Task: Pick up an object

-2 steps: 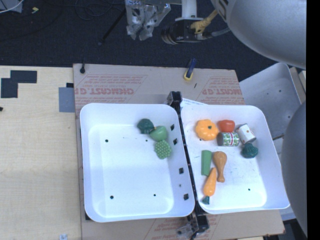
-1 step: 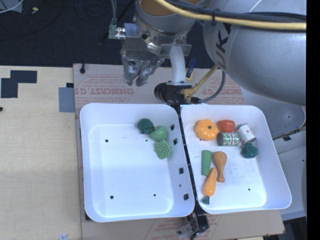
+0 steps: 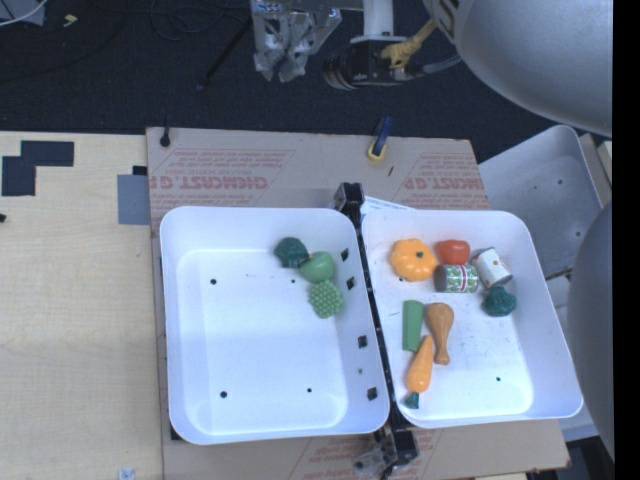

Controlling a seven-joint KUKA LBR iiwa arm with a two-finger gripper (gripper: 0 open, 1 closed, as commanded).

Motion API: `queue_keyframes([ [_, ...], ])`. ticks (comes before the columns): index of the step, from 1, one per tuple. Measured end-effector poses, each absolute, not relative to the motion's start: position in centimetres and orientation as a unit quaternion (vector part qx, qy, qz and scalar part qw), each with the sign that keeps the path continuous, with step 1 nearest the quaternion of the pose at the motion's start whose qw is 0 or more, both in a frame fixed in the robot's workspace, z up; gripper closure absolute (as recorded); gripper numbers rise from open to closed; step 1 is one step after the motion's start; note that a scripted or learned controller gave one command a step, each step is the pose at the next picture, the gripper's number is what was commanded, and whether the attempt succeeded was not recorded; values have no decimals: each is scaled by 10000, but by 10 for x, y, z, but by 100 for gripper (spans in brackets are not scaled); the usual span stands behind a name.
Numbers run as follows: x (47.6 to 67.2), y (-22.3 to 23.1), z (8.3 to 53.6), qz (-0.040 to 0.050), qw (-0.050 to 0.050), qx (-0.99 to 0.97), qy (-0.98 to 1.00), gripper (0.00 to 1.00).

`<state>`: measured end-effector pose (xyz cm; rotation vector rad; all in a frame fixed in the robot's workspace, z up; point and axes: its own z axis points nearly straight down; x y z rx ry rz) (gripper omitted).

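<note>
My gripper (image 3: 286, 60) hangs high at the top of the camera view, over the dark floor behind the bench and well away from both bins; nothing shows beneath it. The left bin (image 3: 200, 368) holds a dark green piece (image 3: 292, 252), a green round fruit (image 3: 318, 266) and a pale green bumpy piece (image 3: 325, 298), clustered near its upper right. The right bin (image 3: 540, 368) holds an orange pumpkin (image 3: 413, 259), a red tomato (image 3: 452, 251), a labelled can (image 3: 457, 278), a white can (image 3: 491, 266), a dark green broccoli (image 3: 499, 302), a green stick (image 3: 412, 325), a brown drumstick (image 3: 439, 330) and a carrot (image 3: 420, 366).
The bins meet at a black divider (image 3: 362, 308) on a cardboard sheet (image 3: 270, 173). A blue and yellow clip (image 3: 379, 140) lies at the cardboard's far edge. The grey arm (image 3: 530, 38) fills the upper right. Cables lie on the dark floor behind.
</note>
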<state>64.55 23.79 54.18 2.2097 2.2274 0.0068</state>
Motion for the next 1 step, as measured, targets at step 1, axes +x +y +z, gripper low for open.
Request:
queue_keyframes([
  [1,610,243,445,-72,-36,7042,7100,100],
])
